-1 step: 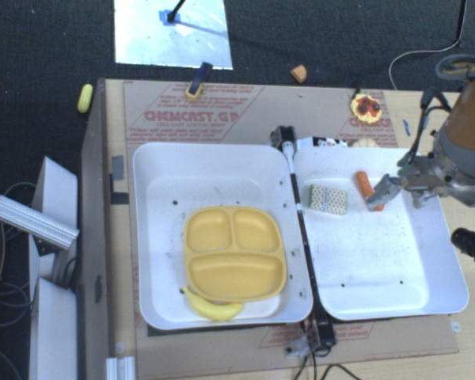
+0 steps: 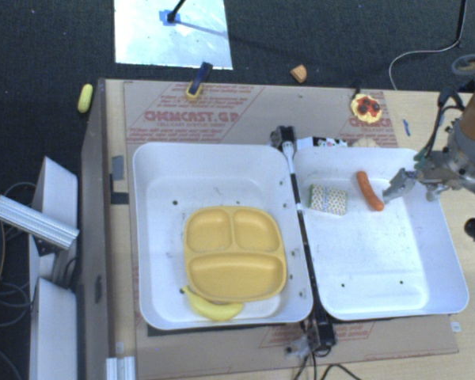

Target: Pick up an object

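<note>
In the right bin (image 2: 427, 291) an orange sausage-shaped toy (image 2: 370, 191) lies near the far side. A small patterned block (image 2: 328, 199) sits to its left, close to the divider. My gripper (image 2: 414, 188) hovers at the bin's far right corner, just right of the orange toy. Its fingers are spread open and hold nothing. One fingertip (image 2: 395, 186) points toward the toy without touching it. The left bin (image 2: 154, 212) holds a yellow divided plate (image 2: 235, 252) with a banana (image 2: 214, 307) against its front edge.
On the bench behind the bins lie a small toy pizza (image 2: 366, 107) and a blue-and-yellow clamp (image 2: 196, 81). An orange piece (image 2: 299, 73) and a yellow object (image 2: 85, 97) lie off the bench. A black clip (image 2: 283, 137) joins the bins at the back.
</note>
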`<state>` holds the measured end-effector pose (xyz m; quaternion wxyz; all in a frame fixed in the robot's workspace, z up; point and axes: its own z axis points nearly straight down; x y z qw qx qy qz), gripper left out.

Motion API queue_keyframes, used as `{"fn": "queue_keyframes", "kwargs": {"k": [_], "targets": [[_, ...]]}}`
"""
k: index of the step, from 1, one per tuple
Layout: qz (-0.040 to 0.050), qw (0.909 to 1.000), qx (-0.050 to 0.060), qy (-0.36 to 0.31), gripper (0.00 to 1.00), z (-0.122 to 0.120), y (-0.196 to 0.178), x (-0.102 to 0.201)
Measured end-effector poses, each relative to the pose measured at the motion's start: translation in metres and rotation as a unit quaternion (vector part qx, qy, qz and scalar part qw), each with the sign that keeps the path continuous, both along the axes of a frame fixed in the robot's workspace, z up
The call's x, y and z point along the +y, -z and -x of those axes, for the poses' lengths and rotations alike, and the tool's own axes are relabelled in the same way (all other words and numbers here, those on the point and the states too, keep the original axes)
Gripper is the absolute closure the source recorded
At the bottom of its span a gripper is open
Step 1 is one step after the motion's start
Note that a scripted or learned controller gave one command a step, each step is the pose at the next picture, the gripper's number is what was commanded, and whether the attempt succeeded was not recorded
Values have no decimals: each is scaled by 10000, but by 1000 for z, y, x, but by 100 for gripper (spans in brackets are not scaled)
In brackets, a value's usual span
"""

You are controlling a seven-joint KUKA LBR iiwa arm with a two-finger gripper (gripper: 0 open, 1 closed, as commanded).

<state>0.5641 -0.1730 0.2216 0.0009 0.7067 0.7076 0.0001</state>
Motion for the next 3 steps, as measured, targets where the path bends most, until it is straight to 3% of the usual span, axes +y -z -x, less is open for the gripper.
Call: {"fn": "queue_keyframes", "kwargs": {"k": [1, 2, 3], "targets": [[-5, 10000, -3, -10, 0, -71, 138, -5], [1, 10000, -23, -22, 100, -72, 126, -5], [-13, 10000, -19, -20, 100, -60, 36, 107]]}}
